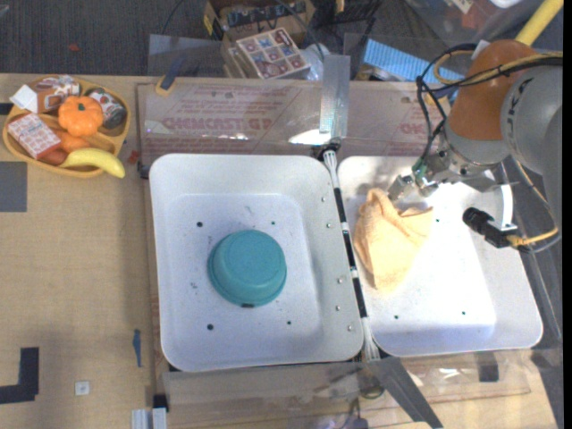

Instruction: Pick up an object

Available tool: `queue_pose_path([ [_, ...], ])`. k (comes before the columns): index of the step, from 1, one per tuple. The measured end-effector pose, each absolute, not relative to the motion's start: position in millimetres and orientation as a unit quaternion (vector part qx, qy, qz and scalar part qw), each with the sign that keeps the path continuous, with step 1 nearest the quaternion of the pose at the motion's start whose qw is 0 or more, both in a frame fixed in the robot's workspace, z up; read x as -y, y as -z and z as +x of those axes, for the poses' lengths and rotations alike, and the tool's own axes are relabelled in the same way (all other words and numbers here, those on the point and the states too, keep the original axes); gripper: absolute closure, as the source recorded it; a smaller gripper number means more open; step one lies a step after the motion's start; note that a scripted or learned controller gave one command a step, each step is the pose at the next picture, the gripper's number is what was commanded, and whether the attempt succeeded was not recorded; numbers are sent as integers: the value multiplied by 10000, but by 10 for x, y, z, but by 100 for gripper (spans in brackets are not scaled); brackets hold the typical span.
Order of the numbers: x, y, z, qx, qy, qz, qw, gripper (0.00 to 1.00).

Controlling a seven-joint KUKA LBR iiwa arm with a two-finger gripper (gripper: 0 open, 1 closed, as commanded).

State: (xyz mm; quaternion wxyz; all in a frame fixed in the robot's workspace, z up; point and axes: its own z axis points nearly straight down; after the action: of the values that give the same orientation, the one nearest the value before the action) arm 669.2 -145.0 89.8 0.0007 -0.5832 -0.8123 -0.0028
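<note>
Cardboard-brown bench (pixel 71 266) spreads under two white bins set side by side. At frame center-left, the left bin (pixel 179 186) carries an upturned teal bowl (pixel 248 267). To its right, the right bin (pixel 500 320) has a crumpled yellow cloth (pixel 389 238) lying against its left wall. My gripper (pixel 413 184) sits at the cloth's upper right corner, touching its top edge; whether it is spread or closed on the fabric I cannot tell. A dish of toy fruit (pixel 64 125) rests at upper left.

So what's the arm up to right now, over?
Tool down in right bin, at upper edge of yellow cloth. Grip unconfirmed. Teal bowl sits alone in left bin. Nothing blocking.
</note>
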Motion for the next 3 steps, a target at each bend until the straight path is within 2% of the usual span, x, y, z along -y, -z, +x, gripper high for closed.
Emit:
queue_pose_path([
  [1, 1456, -1018, 6715, 8124, 41, -5831, -45, 100],
  [2, 1452, -1011, 6708, 8123, 37, -5832, -24, 0],
  [3, 1458, -1132, 6725, 8121, 52, -5834, -58, 100],
])
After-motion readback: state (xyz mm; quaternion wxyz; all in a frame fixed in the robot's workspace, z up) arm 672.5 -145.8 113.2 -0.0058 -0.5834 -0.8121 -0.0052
